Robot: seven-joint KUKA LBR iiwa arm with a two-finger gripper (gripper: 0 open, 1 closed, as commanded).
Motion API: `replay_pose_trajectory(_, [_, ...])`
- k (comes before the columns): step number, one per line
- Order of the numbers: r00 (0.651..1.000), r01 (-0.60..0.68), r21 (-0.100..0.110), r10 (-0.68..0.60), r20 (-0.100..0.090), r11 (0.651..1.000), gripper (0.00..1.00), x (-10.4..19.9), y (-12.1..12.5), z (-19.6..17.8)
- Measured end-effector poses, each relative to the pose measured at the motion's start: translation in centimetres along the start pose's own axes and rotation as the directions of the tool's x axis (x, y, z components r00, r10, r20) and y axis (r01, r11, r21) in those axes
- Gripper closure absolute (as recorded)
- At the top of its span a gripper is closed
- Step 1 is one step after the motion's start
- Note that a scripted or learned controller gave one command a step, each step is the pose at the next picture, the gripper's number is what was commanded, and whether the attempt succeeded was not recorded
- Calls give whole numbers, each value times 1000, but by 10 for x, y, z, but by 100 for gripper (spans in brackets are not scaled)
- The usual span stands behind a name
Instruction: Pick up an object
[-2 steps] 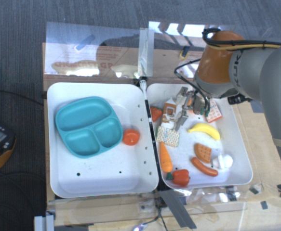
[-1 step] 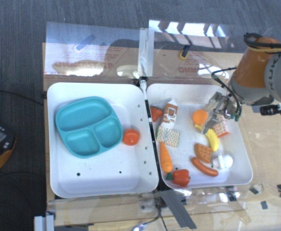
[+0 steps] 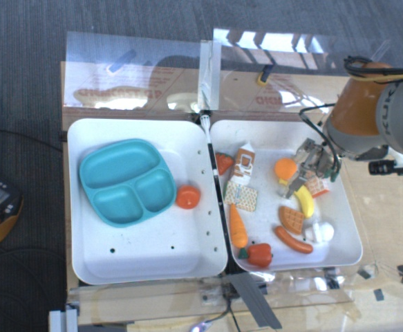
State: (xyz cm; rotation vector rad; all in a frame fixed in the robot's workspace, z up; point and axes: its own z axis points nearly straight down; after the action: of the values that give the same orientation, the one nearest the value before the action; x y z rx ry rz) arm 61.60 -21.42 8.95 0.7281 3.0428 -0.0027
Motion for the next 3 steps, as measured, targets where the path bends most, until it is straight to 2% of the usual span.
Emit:
replay_pose_trajectory(1, [1000, -23, -1, 23, -1, 1000, 0, 34, 14, -1])
replay_pose_trajectory(2, [1000, -21, -1, 21, 7, 1000, 100, 32, 15, -13])
replay_pose_trajectory(3, [914, 407, 0, -407, 7, 914, 100, 120, 46, -5])
